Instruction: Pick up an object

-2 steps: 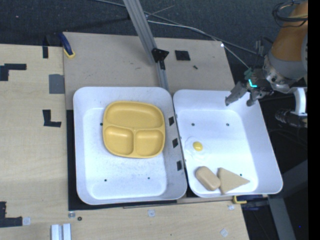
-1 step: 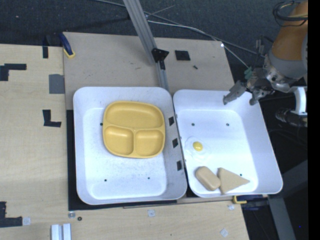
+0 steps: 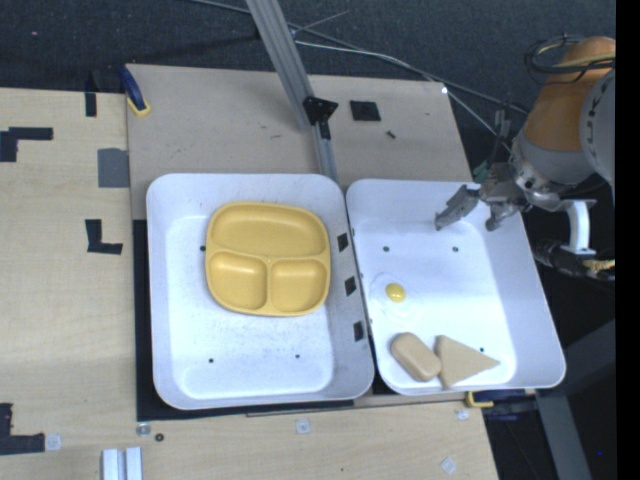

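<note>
In the right bin lie a small yellow ball, a tan rounded block and a tan wedge, the last two side by side near the bin's front edge. My gripper hangs over the bin's far right corner, open, its two fingers spread with nothing between them. It is well behind the ball and the tan pieces. A yellow divided plate rests in the left bin.
A slanted metal pole rises from the bench behind the bins, with a black clamp near its foot. Cables run across the dark floor at the back. The arm's orange band is at the right edge.
</note>
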Controlling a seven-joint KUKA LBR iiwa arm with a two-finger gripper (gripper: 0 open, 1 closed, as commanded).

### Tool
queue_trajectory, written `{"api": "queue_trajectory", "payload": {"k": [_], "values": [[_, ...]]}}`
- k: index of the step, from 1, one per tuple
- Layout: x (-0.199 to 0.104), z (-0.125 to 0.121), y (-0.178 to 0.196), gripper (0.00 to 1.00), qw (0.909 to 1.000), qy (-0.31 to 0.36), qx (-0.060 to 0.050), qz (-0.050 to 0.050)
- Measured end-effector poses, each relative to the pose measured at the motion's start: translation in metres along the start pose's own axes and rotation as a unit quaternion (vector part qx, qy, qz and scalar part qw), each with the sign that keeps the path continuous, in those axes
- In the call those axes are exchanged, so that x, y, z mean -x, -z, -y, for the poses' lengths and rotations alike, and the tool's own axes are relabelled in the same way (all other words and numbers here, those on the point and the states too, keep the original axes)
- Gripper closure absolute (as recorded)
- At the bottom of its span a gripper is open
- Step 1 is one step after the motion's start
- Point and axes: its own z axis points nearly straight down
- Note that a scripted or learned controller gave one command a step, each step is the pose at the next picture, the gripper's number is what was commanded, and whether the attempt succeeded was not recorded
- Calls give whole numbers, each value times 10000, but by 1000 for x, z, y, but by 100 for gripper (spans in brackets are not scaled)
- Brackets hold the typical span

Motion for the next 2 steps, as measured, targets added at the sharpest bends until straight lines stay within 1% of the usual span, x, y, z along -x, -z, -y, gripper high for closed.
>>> {"api": "queue_trajectory", "payload": {"k": [1,2], "values": [[4,0,-64,0,10000,2,-1,-2],[3,0,-89,0,10000,7,29,7]]}}
